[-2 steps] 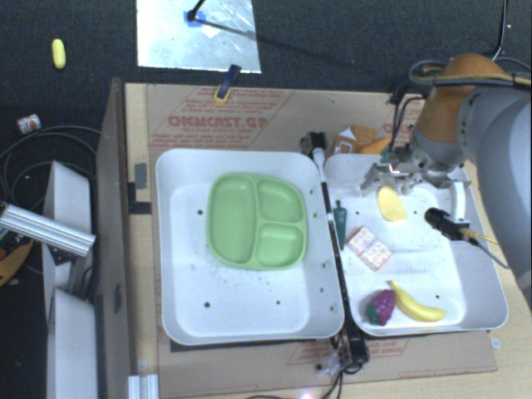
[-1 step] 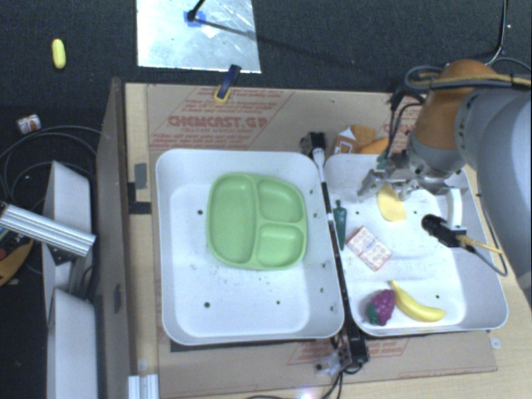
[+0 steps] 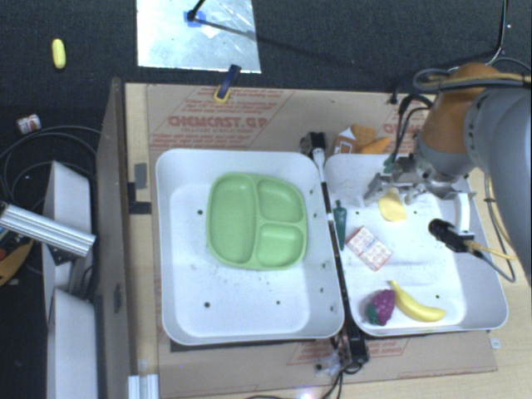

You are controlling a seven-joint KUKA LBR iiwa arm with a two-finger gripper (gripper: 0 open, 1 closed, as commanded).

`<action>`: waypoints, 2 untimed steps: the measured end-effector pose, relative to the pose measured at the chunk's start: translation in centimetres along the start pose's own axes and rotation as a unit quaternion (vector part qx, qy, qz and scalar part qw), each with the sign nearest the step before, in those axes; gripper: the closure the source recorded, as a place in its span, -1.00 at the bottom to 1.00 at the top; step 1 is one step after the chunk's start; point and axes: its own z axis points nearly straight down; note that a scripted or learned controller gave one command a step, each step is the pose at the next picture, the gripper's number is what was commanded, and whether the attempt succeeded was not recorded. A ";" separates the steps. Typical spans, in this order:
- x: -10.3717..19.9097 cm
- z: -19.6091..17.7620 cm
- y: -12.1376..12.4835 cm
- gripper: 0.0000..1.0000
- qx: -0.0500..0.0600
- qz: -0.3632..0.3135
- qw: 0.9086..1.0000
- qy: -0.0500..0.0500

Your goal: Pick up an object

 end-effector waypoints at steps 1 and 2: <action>-0.9 0.6 2.8 -1.00 -0.002 -0.003 1.000 0.000; -1.2 0.7 1.2 -1.00 0.000 0.000 1.000 0.000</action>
